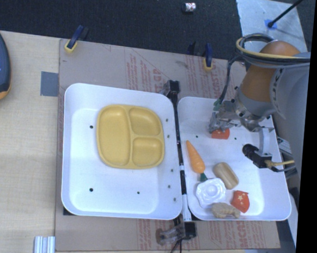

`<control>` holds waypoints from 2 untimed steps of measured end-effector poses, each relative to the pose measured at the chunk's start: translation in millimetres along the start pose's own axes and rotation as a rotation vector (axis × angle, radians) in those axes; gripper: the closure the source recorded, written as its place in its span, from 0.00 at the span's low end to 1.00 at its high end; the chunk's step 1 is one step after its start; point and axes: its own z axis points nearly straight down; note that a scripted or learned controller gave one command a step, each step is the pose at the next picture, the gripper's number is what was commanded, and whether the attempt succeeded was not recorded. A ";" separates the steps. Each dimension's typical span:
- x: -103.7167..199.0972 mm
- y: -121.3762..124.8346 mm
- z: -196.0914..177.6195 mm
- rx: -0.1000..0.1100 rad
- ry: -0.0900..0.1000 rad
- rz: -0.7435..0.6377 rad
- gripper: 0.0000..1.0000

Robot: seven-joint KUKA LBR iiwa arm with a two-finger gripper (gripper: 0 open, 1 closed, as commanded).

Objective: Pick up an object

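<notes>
A small red-orange piece [220, 133] lies near the far wall of the right bin [274, 211], directly beneath the pincer [222, 124] (whether it grips, I cannot tell). It may slip sideways, since the carrot [195, 157] and bun [225, 175] sit nearby.

A small red-orange toy piece [220, 133], partly hidden so its kind is unclear, lies at the far end of the right bin [275, 206], well apart from the carrot [195, 156].
</notes>
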 end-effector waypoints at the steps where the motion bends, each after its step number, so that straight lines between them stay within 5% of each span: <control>1: 64.5 -32.4 -92.8 -0.005 0.002 0.000 1.00; 2: 112.2 -51.3 -109.1 0.000 0.002 -0.001 1.00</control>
